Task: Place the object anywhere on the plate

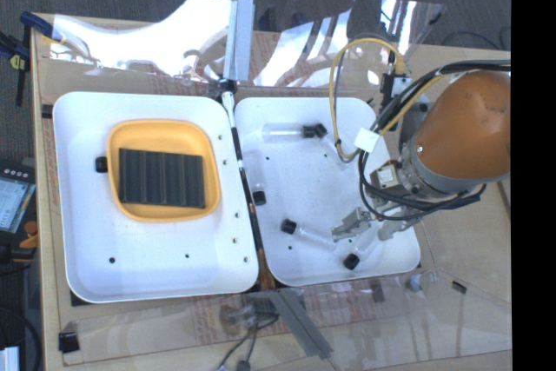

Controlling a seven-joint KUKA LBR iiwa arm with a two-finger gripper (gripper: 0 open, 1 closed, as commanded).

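Two white bins [87, 269] share the bench; gripper [356, 226], grip state unreadable, hangs low in the right bin, with the yellow plate [161, 136] well to its left.

1 fixed camera above the bench [52, 65], slanted down, both bins [156, 274] framed

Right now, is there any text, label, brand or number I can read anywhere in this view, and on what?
No text is readable.
White tag on the yellow cable by the arm: no print can be made out.
Small device with a lit screen at the left edge: too small and blurred to read.
Yellow plate and the two white bins: no markings.
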